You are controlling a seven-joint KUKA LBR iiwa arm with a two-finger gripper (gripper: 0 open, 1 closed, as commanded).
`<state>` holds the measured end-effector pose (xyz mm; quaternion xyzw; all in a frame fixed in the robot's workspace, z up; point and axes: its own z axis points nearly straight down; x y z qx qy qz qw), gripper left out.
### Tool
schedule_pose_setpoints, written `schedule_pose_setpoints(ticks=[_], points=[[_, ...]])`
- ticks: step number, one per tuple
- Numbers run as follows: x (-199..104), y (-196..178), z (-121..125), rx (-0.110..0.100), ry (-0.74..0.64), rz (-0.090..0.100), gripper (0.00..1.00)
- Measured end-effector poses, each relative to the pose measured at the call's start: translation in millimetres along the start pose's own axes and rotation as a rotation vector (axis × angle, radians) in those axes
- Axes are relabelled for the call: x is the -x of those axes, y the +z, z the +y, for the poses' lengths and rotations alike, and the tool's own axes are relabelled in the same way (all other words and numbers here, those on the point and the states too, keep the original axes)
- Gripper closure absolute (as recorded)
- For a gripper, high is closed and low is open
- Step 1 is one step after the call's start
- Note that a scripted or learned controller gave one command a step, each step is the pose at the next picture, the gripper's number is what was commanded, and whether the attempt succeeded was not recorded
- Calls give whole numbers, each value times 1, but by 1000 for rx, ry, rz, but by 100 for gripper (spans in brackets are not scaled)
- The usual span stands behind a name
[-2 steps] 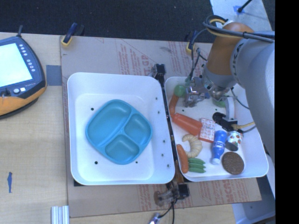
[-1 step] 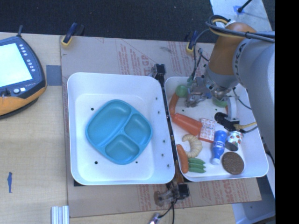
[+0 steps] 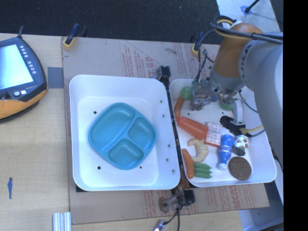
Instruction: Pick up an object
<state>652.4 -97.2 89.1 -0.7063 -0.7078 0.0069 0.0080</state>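
1. The pincer (image 3: 199, 100) hangs low over the far end of the right bin (image 3: 263, 177); whether it is released or clenched, I cannot tell.
2. In that bin lie an orange bottle (image 3: 192, 126), a croissant (image 3: 199, 149), a carrot (image 3: 187, 162), a blue bottle (image 3: 224, 150) and a brown disc (image 3: 239, 168).
3. The left bin (image 3: 79, 129) holds a blue plate (image 3: 122, 135).
4. A pendant (image 3: 17, 76) rests on the desk (image 3: 29, 167).

Grey arm (image 3: 250, 57) reaching down, wrist lowered
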Motion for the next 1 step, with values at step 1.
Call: schedule_pose_setpoints(ticks=[1], points=[[-4,0,0,0,-1,0,0]])
